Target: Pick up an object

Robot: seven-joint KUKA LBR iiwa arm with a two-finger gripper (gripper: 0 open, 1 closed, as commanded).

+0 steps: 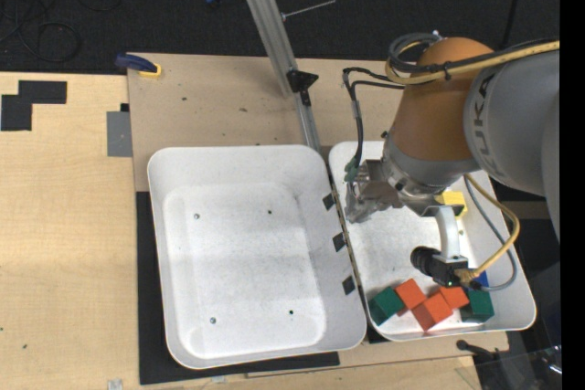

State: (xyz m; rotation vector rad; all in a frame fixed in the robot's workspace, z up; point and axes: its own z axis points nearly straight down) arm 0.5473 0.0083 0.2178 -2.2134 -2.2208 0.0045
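Note:
My gripper (359, 202) hangs low over the left side of the right bin (395, 335), close to the wall it shares with the left bin. Nothing can be seen held in it. At the right bin's near end lies a cluster of blocks: a green block (388, 304), an orange block (410, 292), a red-orange block (432, 313), another orange block (454, 297) and a second green block (478, 306). A yellow block (452, 198) peeks out beside the wrist, partly hidden by the arm.
The left bin (164, 169) lies next to the right one, with black clips (336, 240) along the wall between them. A slanted aluminium rail (270, 23) rises behind the bins. The arm's bulk covers the right bin's far half.

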